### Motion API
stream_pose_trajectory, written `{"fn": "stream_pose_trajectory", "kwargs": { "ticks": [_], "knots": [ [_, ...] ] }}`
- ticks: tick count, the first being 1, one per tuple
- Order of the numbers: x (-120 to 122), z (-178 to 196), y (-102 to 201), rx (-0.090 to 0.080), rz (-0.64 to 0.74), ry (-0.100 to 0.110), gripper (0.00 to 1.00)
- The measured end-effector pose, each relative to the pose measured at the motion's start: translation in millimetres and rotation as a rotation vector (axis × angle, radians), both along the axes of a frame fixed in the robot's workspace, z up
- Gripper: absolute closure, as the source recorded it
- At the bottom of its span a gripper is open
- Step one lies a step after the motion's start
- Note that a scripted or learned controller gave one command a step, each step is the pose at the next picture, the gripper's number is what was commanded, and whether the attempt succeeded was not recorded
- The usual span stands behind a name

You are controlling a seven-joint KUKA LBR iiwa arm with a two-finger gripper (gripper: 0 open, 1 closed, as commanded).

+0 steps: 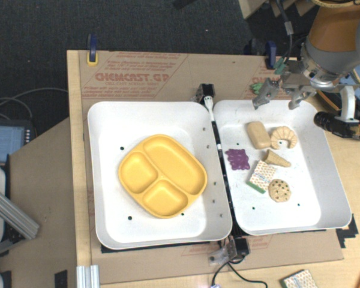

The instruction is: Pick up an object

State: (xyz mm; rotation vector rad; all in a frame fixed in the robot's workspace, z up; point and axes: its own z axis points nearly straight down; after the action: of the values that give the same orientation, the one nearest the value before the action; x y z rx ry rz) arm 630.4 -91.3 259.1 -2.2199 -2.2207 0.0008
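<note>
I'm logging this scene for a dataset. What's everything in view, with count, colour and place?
bins: two, white, side by side on the bench
divided plate: one, yellow, left bin
bread roll: one, tan, right bin, upper part
croissant: one, beige, right of the roll
grapes: one bunch, purple, right bin near its left wall
wedge: one, tan, below the croissant
sandwich: one, white and green, right bin centre
cookie: one, brown, below the sandwich
gripper: one, grey, open above right bin's far edge

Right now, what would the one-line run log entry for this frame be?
phase: approach | gripper: open, holding nothing, over right bin far edge | nearest item: bread roll | yellow tray: left bin
</note>
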Motion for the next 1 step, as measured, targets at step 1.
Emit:
{"fn": "stream_pose_trajectory", "kwargs": {
  "ticks": [1],
  "knots": [
    [-25.4, -150.8, -36.7, 0.001, -0.005, 0.013, 0.0]
  ]
}}
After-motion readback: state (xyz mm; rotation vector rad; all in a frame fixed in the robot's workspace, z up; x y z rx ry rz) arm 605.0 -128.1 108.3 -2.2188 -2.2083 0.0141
